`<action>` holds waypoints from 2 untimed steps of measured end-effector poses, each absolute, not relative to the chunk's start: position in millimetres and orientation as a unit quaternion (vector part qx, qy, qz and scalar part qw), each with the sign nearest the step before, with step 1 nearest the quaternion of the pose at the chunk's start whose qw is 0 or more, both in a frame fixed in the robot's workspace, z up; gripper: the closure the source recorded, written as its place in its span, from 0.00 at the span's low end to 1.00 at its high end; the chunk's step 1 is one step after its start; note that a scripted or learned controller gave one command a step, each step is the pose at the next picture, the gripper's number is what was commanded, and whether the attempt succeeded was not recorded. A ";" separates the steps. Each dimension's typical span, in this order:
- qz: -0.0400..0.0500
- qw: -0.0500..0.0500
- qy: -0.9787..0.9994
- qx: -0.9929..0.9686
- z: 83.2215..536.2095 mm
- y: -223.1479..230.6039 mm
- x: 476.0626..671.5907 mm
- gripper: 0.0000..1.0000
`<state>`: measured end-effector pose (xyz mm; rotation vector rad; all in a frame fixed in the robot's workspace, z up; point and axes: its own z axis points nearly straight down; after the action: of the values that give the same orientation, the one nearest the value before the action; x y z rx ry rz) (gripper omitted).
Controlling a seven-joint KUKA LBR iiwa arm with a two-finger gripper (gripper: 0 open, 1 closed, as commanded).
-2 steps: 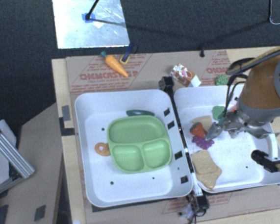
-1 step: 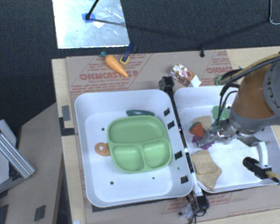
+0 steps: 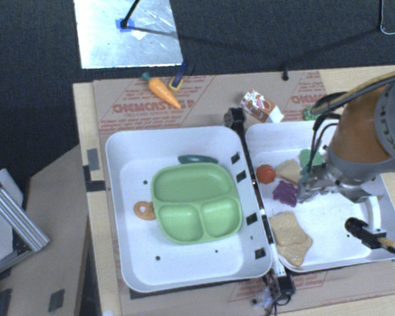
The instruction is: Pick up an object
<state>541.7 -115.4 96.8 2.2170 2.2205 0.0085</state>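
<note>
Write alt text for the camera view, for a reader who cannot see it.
A grey and orange robot arm reaches from the right into the right bin, its gripper low beside a purple toy, a red ball and a tan bread slice. The left bin holds a green divided plate. A toy carrot lies behind the bins.

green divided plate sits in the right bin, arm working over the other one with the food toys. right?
Not quite. The camera view shows the green divided plate in the left bin, not the right. The rest holds: the arm is over the other bin, where the food toys lie, such as the purple piece and the tomato.
</note>
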 end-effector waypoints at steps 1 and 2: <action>0.001 0.003 0.707 0.707 150.9 -126.5 542.4 1.00; 0.002 0.003 0.709 0.705 213.3 -120.6 543.6 1.00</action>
<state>543.6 -120.6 213.3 2.2119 2.2221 0.0067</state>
